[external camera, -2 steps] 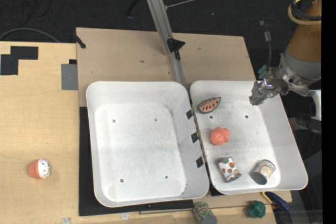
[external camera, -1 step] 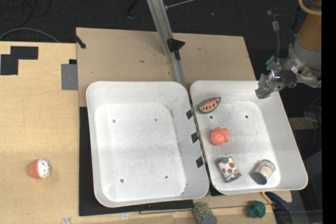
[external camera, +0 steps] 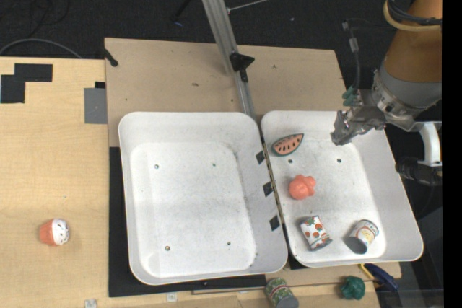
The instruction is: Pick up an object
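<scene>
Pincer [external camera: 345, 128] hangs over upper right bin [external camera: 390, 177]; too dark and small, cannot tell its state. Nothing visibly held. Watermelon slice [external camera: 287, 144] upper left of that bin, long axis roughly horizontal. Below: red lump [external camera: 302, 187], patterned box [external camera: 314, 232] tilted, can [external camera: 363, 235] lying down, label unreadable.

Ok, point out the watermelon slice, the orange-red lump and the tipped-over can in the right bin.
watermelon slice [external camera: 287, 145], camera view, on its red flesh.
orange-red lump [external camera: 302, 187], camera view, on its rounded middle.
tipped-over can [external camera: 363, 234], camera view, on its labelled side.
</scene>
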You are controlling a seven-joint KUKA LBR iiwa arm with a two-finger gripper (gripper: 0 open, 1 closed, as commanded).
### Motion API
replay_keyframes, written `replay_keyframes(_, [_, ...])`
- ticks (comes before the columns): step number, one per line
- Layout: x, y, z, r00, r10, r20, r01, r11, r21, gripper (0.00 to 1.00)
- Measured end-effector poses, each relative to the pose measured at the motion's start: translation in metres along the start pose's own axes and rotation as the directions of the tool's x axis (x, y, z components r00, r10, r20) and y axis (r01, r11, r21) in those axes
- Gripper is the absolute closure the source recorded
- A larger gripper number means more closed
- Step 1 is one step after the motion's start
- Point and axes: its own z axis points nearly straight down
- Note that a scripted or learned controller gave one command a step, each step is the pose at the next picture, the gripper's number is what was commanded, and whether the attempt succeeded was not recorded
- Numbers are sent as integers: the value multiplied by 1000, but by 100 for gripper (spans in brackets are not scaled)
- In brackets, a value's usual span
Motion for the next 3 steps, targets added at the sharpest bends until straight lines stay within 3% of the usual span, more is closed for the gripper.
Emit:
replay_keyframes(2, [117, -20, 16, 1000, -2, 0, 2, 1000, 2, 100])
replay_keyframes(3, [163, -16, 30, 1000, 0, 1, 0, 1000, 3, 100])
